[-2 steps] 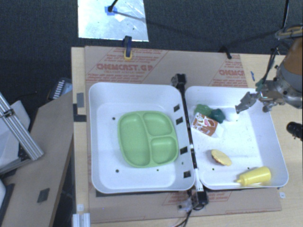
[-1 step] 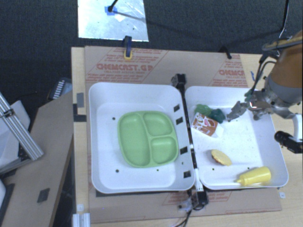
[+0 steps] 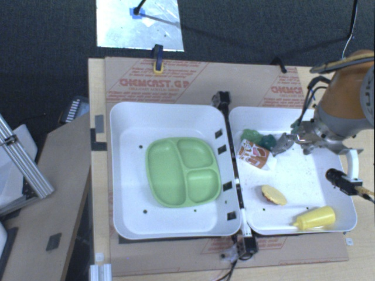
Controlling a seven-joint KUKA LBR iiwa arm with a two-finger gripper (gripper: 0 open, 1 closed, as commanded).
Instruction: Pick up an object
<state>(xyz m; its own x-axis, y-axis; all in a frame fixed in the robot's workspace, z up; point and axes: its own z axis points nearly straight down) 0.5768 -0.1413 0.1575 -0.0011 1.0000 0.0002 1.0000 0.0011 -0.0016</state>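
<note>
While the gripper [image 3: 285,143] hangs in the right bin [image 3: 328,180], jaw state unclear, a green object [image 3: 256,137] lies just beside its tip.

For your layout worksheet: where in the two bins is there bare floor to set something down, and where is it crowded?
Free: the left bin floor around the green divided plate, and the right bin floor between the yellow bottle, the round cookie and the gripper. Crowded: the right bin's upper left, with the green item and orange packet.
</note>
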